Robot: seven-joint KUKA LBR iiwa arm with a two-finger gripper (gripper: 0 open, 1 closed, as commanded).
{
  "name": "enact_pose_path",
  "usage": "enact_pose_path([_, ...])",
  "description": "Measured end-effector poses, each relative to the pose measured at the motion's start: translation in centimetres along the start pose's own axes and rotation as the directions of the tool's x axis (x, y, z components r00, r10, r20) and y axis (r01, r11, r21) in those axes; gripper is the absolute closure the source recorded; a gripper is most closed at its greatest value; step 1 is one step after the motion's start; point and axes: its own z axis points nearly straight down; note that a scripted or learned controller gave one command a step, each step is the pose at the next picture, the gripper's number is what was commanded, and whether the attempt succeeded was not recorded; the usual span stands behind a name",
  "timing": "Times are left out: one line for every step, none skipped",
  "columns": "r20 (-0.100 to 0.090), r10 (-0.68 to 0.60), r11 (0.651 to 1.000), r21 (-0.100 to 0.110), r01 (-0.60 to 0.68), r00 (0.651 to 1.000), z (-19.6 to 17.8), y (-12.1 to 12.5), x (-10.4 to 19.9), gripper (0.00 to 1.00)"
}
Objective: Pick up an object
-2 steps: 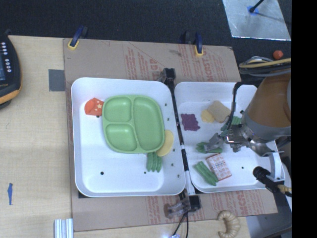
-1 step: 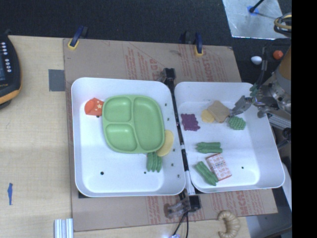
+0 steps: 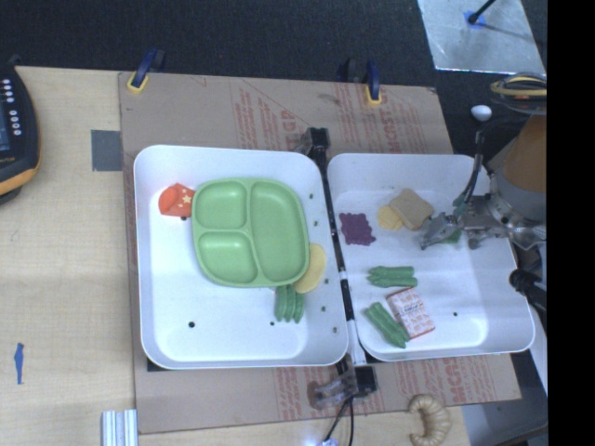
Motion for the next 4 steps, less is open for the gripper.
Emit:
enact_pose_path([0.001, -0.004, 1.000, -0.012, 0.004, 1.000, 3.0, 8.6, 1.1, 0.00])
enact_pose_path([0.001, 0.002, 1.000, -0.005, -0.002, 1.000, 2.8, 6.7, 1.5, 0.00])
enact_pose_path([-0.002, -0.002, 1.000, 0.001, 0.002, 1.000, 1.1, 1.7, 6.1, 0.00])
enact_pose_path([0.001, -0.004, 1.000, -0.009, 0.005, 1.000, 2.9, 7.6, 9.2, 0.00])
